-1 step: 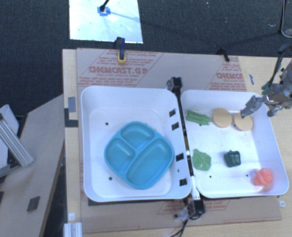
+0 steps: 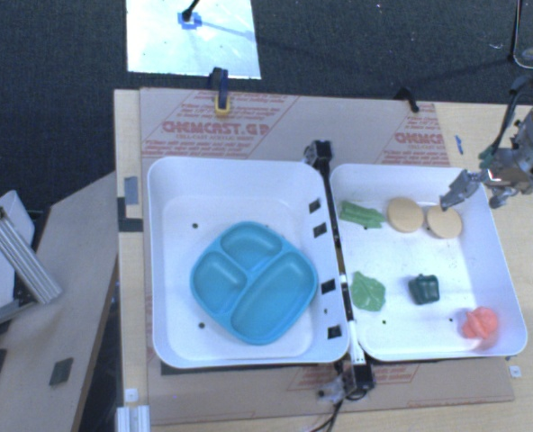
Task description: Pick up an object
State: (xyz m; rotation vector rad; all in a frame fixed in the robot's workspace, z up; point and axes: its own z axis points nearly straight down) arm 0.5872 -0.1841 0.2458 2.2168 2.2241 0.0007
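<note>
The right bin (image 2: 492, 250) holds several small items. Along its far side lie a green leafy piece (image 2: 361, 214) and two tan discs (image 2: 405, 214) (image 2: 444, 224). Nearer the front are a light green piece (image 2: 368, 291), a dark green pepper (image 2: 424, 289) and an orange-pink lump (image 2: 480, 323). My gripper (image 2: 476, 195) hovers over the bin's far right corner, just above and right of the second tan disc. It is open, and nothing sits between its fingers (image 2: 454, 193).
A blue divided plate (image 2: 253, 282) lies in the left bin (image 2: 172, 241). A black clip-lined divider (image 2: 331, 241) separates the two bins. The bins rest on a brown cardboard sheet (image 2: 275, 124), and a metal frame (image 2: 10, 241) stands at the far left.
</note>
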